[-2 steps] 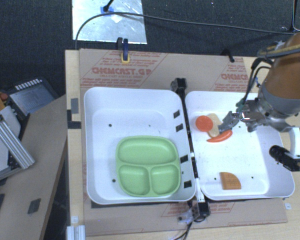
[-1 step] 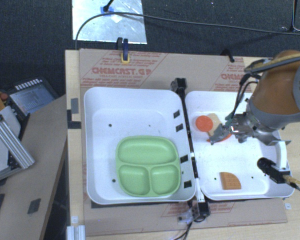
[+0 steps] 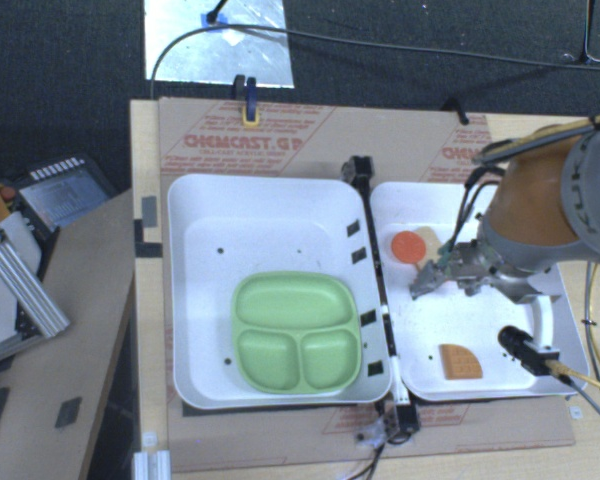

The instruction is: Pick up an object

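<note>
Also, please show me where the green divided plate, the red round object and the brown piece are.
green divided plate (image 3: 296, 330): camera view, on its middle ridge.
red round object (image 3: 408, 247): camera view, on its top face.
brown piece (image 3: 460, 362): camera view, on its centre.

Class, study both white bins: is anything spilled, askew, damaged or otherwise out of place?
Nothing stands out. The green divided plate lies flat in the left bin. The red round piece and the brown piece rest apart in the right bin, unspilled.
</note>
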Action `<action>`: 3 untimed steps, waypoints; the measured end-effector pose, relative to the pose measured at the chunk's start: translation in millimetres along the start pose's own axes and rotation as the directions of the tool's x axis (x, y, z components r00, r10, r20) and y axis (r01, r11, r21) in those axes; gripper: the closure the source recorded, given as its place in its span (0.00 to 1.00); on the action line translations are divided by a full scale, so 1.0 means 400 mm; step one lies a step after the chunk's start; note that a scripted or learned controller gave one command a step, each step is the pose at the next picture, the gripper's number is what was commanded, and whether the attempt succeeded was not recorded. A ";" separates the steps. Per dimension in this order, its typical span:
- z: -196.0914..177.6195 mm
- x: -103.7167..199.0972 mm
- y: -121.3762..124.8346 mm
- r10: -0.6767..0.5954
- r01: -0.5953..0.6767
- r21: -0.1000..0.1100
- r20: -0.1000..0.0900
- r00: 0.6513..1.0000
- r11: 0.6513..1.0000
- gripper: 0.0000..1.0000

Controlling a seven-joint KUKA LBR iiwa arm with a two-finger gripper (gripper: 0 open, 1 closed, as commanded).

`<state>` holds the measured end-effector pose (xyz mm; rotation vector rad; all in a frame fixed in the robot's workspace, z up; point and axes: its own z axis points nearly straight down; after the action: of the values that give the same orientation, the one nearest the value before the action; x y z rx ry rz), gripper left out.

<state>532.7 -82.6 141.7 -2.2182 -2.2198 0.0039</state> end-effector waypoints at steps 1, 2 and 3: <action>0.129 0.001 -0.002 0.000 0.000 0.000 -0.001 1.000 1.000 0.00; 0.098 0.000 0.003 0.000 0.000 -0.006 0.001 1.000 1.000 1.00; -0.017 -0.020 0.008 0.001 -0.001 -0.010 0.002 1.000 1.000 1.00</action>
<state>536.0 -90.7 148.3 -2.2249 -2.2252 -0.0050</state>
